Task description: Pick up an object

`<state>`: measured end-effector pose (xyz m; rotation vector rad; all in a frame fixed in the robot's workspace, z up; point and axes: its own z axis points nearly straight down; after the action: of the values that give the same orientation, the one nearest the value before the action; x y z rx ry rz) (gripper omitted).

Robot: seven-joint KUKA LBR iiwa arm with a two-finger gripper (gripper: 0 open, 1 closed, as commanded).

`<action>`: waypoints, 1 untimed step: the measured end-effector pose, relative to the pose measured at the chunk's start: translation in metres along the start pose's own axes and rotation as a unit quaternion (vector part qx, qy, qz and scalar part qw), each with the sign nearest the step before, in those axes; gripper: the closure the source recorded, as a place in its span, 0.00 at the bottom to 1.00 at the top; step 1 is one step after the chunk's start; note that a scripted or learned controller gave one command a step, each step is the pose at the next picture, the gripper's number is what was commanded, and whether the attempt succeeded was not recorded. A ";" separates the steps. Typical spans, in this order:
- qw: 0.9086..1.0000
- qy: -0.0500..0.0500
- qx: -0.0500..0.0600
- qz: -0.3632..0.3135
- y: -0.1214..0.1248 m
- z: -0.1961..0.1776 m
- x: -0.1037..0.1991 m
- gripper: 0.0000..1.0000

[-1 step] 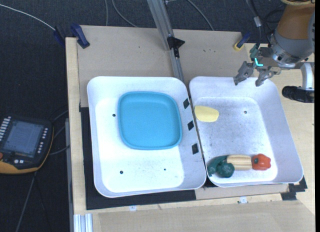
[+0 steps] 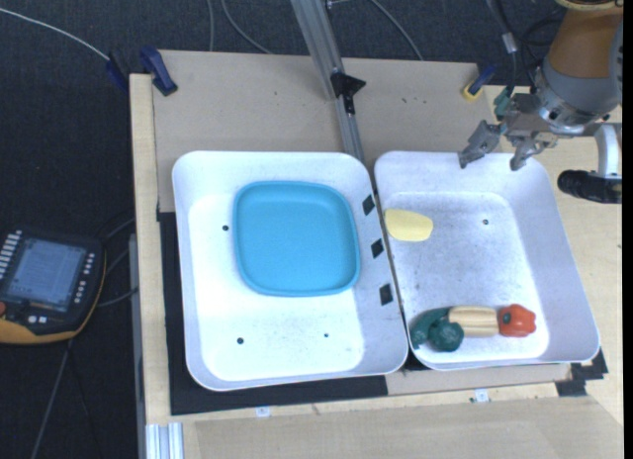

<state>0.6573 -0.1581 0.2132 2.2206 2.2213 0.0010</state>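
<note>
Gripper (image 2: 493, 157) hangs over far rim of right bin (image 2: 554, 212), fingers spread wide w/ nothing between. Right bin: yellow piece (image 2: 408, 226) near its left wall; green item (image 2: 437, 332), tan stick (image 2: 473, 321) & red item (image 2: 516, 321) in a touching row along near edge. Left bin (image 2: 203, 249) carries blue plate (image 2: 296, 237). Both sit on counter (image 2: 247, 101).

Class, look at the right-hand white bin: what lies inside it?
The right bin holds a yellow piece near its left wall, and a green item, tan block and red item along the front. Their undersides are hidden.
</note>
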 end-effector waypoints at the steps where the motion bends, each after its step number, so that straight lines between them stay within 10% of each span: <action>1: 1.000 0.000 0.002 0.000 -0.004 0.043 0.004 0.00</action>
<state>0.6537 -0.1544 0.1702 2.2225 2.2238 -0.0026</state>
